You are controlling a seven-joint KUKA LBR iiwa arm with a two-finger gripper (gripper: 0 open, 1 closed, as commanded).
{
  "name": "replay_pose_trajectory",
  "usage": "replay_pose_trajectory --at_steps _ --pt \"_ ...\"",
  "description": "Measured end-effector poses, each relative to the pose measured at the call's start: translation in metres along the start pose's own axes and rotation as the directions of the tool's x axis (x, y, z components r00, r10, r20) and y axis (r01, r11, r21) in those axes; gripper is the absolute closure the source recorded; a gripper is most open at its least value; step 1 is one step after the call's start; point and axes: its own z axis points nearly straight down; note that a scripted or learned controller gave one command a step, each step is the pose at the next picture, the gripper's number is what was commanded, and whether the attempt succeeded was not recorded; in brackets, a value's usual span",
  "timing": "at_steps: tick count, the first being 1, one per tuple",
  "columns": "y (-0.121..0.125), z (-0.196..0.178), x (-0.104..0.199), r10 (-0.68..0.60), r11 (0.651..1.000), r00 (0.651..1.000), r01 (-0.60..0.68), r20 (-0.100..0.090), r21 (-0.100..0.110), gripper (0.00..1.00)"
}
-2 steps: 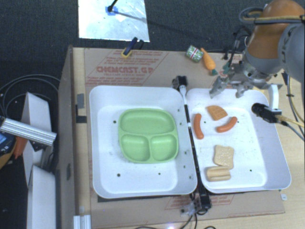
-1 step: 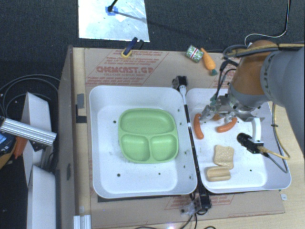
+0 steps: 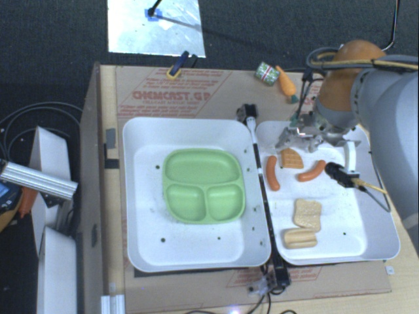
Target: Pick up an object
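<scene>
Hovering gripper (image 3: pixel 302 136) over right bin (image 3: pixel 380 241), just above toast (image 3: pixel 292 158); I cannot tell its opening or any hold. Sausages (image 3: pixel 272 173) lie close beside toast. Risk, I judge: descent lands on crowded pieces, nudging them aside, closing on nothing.

My arm (image 3: pixel 393 90) is grey, rounded casing. Orange band (image 3: pixel 347 77) sits above the wrist. Black cables (image 3: pixel 321 56) loop beside it; gripper (image 3: pixel 302 136) is metallic.

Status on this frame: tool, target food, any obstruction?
Tool low over right bin, far end. Toast wedge just beneath, not held. Two sausages close beside it.
</scene>
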Motion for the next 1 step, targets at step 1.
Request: replay_pose_trajectory --at_steps 1 --pt "-0.0332 0.0002 -0.0073 0.002 1.000 1.000 -0.002 0.000 0.000 0.00"
